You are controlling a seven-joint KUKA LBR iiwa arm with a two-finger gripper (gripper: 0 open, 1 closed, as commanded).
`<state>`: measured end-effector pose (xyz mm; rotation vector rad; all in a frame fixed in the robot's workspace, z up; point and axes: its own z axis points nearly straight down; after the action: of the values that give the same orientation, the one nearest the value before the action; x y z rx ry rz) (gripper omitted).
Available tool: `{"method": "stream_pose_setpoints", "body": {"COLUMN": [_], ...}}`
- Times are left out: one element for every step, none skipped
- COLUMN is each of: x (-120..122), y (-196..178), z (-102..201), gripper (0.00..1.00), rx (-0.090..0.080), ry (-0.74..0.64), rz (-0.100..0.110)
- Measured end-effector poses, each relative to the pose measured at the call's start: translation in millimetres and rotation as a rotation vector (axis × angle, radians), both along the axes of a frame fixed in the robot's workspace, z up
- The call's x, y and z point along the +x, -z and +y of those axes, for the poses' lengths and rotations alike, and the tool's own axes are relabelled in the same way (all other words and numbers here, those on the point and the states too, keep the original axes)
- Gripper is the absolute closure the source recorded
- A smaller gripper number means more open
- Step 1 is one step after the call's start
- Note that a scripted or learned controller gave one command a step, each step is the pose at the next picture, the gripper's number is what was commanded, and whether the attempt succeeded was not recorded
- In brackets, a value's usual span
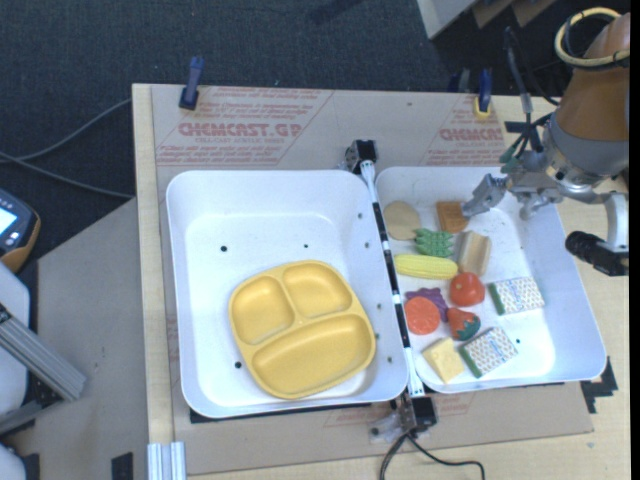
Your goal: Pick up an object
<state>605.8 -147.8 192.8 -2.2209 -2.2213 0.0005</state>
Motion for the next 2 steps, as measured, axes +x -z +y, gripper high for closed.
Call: {"method": "stream_pose_setpoints", "body": {"x": [-66.3,-101.4], "y": [66.5,102.4], "z": [32.7,47.6], "gripper": [0.00,0.00], "rx": [0.004,0.001], "ry": [0.001,0.003], "rz": [0.010,0.000]}}
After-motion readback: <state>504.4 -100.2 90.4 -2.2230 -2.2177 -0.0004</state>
